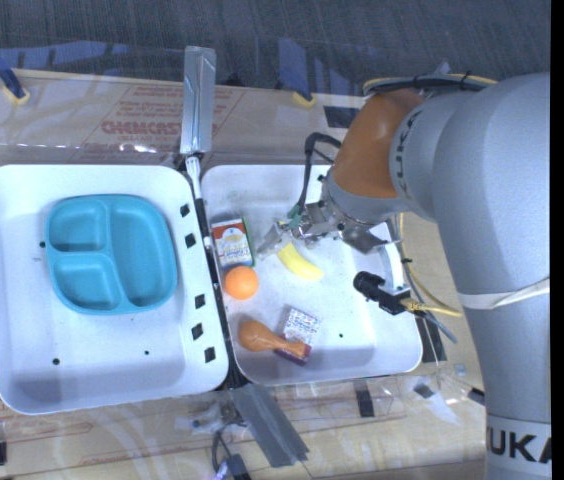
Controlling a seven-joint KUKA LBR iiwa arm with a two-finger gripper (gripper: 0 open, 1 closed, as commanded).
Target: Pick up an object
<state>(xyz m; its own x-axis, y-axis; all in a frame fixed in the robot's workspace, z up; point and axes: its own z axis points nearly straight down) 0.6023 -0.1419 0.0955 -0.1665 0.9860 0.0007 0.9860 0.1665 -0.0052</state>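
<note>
My gripper [287,234] hangs low in the right bin [387,343], just above the upper end of a yellow banana [300,262]. Nothing shows between its fingers. Left of it a small red and white carton [231,243] lies against the bin's left wall. An orange ball [242,283] sits below the carton. Near the bin's front lie a tan pear-shaped gourd [259,336] and a small printed packet [300,322] beside it.
The left bin [22,368] bears a blue divided tray [112,251]. A black divider with clips [202,268] runs between the bins. My grey arm with its orange band [372,153] covers the right bin's upper right part. A black cable fitting [377,290] juts out beneath the arm.
</note>
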